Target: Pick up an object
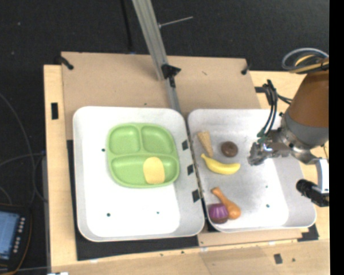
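In the right bin lie a yellow banana, a brown round piece, a tan cone, an orange carrot and a purple piece at the front. My gripper hangs over the right bin's middle right, just right of the brown piece and the banana's tip. I see nothing between its fingers. The arm's orange band rises behind it.
The left bin holds a green divided plate with a yellow piece in its front compartment. A metal pole slants up behind the bins. Cables hang beside the wrist.
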